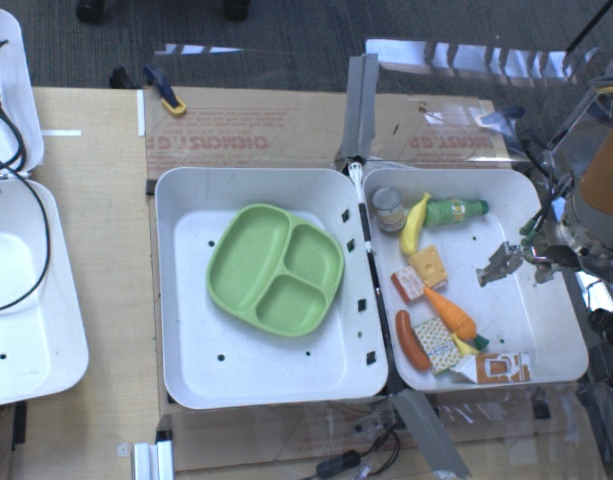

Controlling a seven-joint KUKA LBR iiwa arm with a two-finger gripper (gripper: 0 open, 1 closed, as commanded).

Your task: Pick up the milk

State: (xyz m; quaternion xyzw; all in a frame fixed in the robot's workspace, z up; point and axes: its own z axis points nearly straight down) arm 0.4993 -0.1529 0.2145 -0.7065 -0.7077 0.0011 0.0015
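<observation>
Claw: the claw (506, 264) hangs over the right-hand part of the right bin (546, 368), its metal fingers spread apart with nothing between them.
Milk: judged to be the white carton with orange print (501, 369) lying flat in the bin's near right corner; the label is too small to read, so this is a best guess.
Claw to milk: the carton lies nearer the camera than the claw, apart from it, with bare bin floor between.
Risk, flat carton: lying on its side against the bin's near wall, it may give the fingers little to close on; they could skid over its top or strike the rim.
Risk, neighbours: the checked packet (436, 341) and a small yellow piece (468, 344) touch or nearly touch the carton's left end, so a wide closing could catch them too.
Other things: a carrot (448, 311), a red sausage (412, 339), a cheese wedge (428, 266), a banana (416, 224), a green bottle (454, 210) and a tin (388, 208) crowd the bin's left half.
Left bin: a green divided plate (276, 268) sits in it, well apart from the work.
Worktop: cardboard lies behind both bins.
</observation>
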